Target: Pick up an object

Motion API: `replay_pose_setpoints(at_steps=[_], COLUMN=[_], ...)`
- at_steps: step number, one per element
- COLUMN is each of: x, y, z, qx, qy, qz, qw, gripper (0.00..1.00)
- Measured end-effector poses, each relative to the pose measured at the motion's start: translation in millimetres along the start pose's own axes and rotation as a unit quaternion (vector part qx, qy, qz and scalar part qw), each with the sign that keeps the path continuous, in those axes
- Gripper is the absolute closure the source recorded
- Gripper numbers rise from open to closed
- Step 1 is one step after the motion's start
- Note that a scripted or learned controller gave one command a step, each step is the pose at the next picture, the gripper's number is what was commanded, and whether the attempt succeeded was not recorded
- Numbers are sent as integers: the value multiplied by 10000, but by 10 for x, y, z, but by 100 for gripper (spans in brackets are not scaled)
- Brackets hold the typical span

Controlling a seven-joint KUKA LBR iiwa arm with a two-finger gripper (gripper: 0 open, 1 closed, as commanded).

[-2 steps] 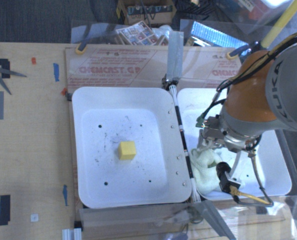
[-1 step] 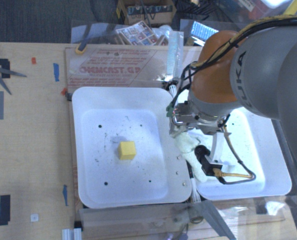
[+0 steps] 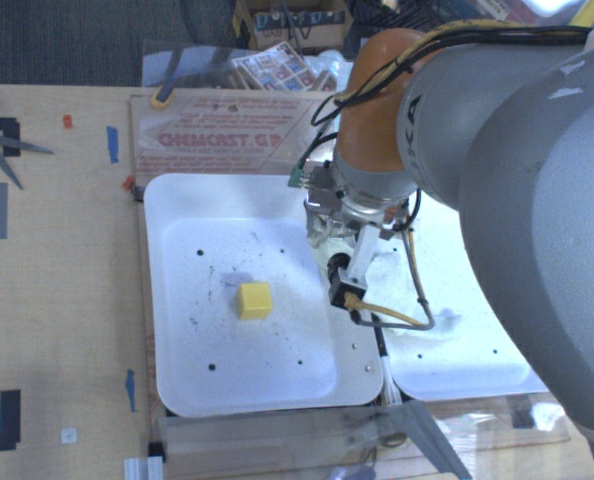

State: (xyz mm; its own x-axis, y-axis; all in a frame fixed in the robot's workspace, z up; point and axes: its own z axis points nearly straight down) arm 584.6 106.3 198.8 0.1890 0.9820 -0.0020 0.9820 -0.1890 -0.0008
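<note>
Closest lies the front rim of the white bin (image 3: 267, 400); beyond it the yellow cube (image 3: 255, 301) sits near the middle of the bin floor, clear of every edge. Farther back my end effector (image 3: 325, 236) hangs by the edge beside the second bin (image 3: 477, 363); whether it is wide or narrow I cannot tell. I should centre over the cube, square to its faces, before descending.
</note>
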Motion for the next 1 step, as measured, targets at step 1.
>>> replay_pose_setpoints(at_steps=[1], x=[-51], y=[302], z=[92], qx=[-7], qy=[4], qz=[692], qw=[9976], gripper=[100])
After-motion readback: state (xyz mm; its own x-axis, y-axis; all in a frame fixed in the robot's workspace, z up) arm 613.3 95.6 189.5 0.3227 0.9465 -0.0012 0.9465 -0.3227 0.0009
